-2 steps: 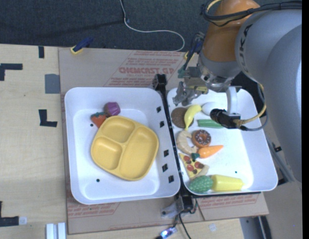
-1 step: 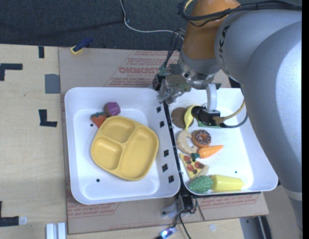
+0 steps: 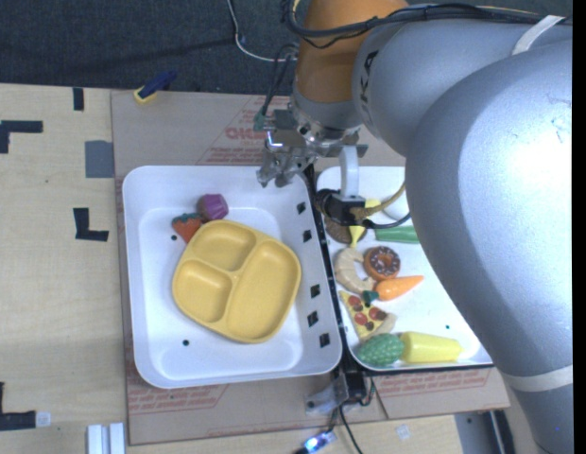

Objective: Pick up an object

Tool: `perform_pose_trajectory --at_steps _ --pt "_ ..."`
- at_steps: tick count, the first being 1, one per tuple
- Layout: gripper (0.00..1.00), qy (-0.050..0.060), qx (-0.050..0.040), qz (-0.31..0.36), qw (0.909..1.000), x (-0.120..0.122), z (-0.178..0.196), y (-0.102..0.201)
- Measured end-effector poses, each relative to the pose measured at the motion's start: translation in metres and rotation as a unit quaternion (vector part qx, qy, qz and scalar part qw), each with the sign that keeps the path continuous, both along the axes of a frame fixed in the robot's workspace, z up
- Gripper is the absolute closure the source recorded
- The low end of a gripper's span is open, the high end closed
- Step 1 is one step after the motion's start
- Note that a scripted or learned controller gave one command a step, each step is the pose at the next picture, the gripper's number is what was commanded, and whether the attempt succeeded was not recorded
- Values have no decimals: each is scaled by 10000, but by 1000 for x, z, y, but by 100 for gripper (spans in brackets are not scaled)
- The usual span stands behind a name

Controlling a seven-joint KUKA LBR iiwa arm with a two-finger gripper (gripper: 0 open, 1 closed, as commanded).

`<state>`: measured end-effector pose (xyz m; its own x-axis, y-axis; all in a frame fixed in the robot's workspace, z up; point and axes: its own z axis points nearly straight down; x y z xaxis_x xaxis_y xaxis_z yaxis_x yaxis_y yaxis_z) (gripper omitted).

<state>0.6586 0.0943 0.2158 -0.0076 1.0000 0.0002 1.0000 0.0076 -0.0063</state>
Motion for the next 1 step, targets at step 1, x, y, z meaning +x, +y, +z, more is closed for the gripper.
perform_pose_trajectory --at_steps 1 --pt "100 -1 -11 -29 10000 3 0 0"
